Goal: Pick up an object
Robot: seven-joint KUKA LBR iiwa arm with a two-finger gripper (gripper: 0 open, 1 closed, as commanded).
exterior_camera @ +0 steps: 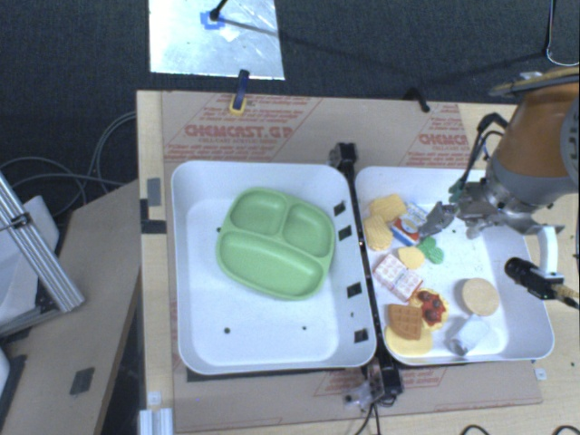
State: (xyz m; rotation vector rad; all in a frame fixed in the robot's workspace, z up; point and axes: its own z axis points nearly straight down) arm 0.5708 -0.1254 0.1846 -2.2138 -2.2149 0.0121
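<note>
Clear plastic cup [468,336] sits at right bin's [540,338] front edge; your gripper [439,219] hovers, fingers seemingly apart, pre-grasp: descend next.

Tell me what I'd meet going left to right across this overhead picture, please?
Left white bin → green divided plate → black divider between bins → waffle piece → round tan biscuit → grey arm with orange band.

Toys [406,270] crowded left — right bin's [526,343] right side free
</note>
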